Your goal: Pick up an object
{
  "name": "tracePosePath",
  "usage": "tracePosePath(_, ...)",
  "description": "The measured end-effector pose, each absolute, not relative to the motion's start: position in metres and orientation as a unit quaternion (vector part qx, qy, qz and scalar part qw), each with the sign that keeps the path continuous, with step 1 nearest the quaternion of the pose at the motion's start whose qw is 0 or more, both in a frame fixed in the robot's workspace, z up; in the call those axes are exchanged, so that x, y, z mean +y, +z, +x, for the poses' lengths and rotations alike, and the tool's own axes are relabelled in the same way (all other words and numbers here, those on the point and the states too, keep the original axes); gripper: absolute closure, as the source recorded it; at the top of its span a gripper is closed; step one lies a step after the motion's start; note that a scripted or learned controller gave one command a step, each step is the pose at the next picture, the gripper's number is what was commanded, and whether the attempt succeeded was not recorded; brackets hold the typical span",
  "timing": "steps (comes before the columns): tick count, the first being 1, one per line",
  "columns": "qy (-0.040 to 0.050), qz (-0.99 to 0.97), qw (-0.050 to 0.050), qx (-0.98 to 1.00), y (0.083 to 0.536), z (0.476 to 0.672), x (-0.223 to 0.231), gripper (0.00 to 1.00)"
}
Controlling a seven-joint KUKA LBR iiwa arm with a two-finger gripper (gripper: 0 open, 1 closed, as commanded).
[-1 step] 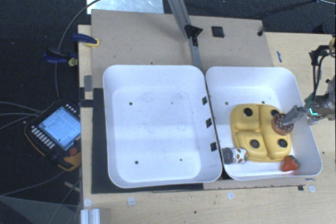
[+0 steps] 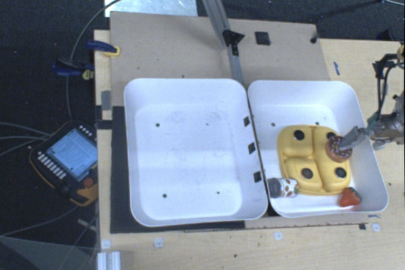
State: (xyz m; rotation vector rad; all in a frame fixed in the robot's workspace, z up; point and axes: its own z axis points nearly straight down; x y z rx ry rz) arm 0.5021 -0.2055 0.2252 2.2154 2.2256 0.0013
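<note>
Two white bins side by side on the desk [image 2: 190, 47]. Right bin [image 2: 304, 98] holding a chunky yellow block [image 2: 304, 158] with dark holes, a small can [image 2: 283, 187] just left of it, a red thing [image 2: 348, 198] in the near corner. Claw [image 2: 339, 147] reaching in from the right, down over the yellow block's right part. Can't tell how wide open or gripping anything.

Arm [image 2: 391, 123] cut off by right frame edge, gripper [image 2: 342, 147] fingers too small to resolve, small red object [image 2: 348, 198] at lower right unidentifiable, small can-like item [image 2: 283, 187] label illegible
</note>
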Motion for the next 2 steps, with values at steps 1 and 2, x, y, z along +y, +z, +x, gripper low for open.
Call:
tracePosePath(1, -0.0001, 0.706, 0.0, 0.708, 0.165, 0.507, -0.201, 0.0)
tracePosePath(2, 0.0004, 0.707, 0.001, 0.707, 0.124, 0.512, -0.203, 0.0)
